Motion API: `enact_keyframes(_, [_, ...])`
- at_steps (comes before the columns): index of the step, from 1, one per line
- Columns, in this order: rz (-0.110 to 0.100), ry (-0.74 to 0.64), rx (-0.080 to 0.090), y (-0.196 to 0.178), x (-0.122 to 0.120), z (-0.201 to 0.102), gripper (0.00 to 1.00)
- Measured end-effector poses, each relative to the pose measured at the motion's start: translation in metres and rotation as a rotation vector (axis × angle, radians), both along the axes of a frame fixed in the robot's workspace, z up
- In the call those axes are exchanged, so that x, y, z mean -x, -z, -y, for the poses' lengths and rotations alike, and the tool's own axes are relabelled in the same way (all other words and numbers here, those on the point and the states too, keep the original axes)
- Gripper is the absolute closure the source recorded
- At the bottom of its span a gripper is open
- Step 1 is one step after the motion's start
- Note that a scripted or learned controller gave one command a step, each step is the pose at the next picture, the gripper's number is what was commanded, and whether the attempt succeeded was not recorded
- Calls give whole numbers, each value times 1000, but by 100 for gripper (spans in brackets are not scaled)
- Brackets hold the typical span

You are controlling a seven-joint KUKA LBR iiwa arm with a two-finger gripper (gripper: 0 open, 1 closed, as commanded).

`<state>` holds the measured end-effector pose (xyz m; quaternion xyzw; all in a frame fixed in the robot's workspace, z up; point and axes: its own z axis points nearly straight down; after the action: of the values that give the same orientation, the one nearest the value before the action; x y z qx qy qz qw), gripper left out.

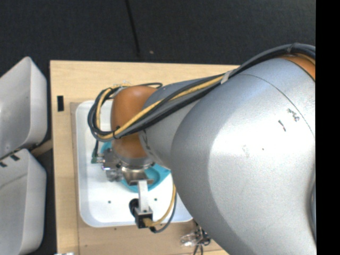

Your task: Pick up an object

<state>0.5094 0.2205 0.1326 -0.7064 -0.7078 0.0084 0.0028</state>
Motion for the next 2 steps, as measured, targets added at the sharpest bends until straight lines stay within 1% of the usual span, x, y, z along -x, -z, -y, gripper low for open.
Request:
enact_keyframes(1, [25,2,-7,-121,-42,39,100])
enact_keyframes(2, [13,-5,-8,-152,9,29,100])
